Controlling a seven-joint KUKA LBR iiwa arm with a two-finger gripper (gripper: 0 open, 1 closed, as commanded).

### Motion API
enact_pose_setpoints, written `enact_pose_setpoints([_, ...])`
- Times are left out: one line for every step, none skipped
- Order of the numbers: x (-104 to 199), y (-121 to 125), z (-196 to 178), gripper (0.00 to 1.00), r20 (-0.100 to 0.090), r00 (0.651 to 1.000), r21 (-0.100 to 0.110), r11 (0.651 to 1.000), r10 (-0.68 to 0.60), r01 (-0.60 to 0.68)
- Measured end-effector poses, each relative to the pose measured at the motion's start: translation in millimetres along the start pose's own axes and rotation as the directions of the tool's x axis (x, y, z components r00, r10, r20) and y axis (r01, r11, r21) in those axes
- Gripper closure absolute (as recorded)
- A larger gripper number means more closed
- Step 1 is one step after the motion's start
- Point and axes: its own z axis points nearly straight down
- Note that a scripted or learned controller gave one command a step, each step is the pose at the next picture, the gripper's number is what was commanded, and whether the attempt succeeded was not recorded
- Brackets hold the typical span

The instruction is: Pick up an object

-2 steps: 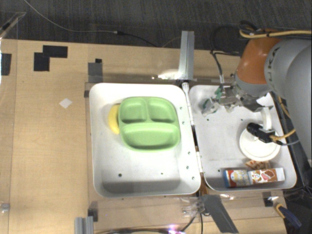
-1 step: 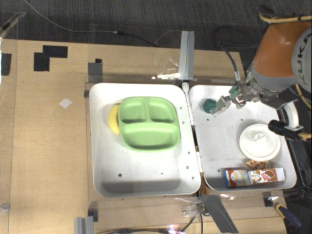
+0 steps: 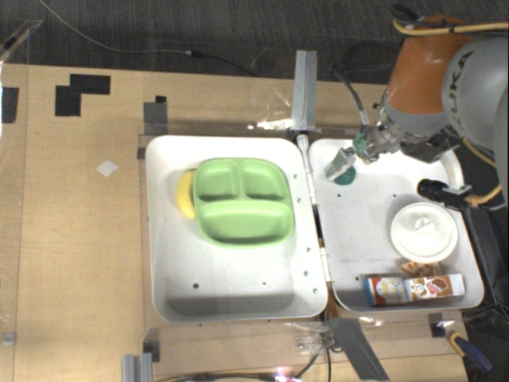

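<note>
My gripper hangs over the far left corner of the right bin, reaching in from the upper right. A small teal object lies right at its tip; whether it is gripped or just lying on the bin floor is unclear. A white round container sits at the right of this bin. In front of it, along the bin's front wall, lies a long tube-like package with a blue end. In the left bin, a green divided plate covers part of a yellow object.
A black part with cables sticks in at the right bin's right edge. A grey metal post stands behind the seam between the bins. Bare white floor shows in the middle of the right bin and the front of the left bin.
</note>
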Motion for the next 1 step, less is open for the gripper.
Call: enact_pose_setpoints([-43.5,14.2,64.2,0.00,0.001,0.999,0.000,0.999,-0.037,0.037])
